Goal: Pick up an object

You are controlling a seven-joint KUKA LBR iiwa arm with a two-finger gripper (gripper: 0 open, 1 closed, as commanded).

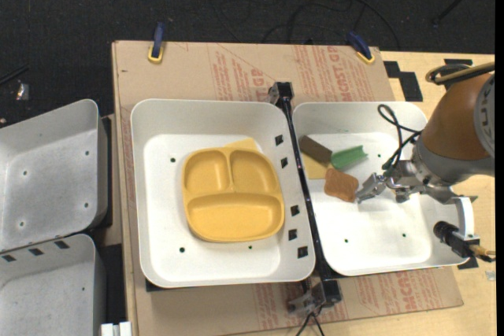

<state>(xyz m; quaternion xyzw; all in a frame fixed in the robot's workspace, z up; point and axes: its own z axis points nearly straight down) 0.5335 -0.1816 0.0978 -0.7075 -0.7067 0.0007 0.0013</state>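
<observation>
In the right bin lie a tan-brown piece, a green block, a dark brown block and a pale yellow piece partly under them, all clustered at the bin's left side. My gripper hangs low over the right bin, just right of the tan-brown piece and close to its edge. The grey arm with its orange band reaches in from the right. Nothing shows held in the gripper.
The left bin holds a yellow divided plate. A black divider runs between the bins. A small black part of the arm hangs over the right bin's right rim. Grey trays stand at the far left.
</observation>
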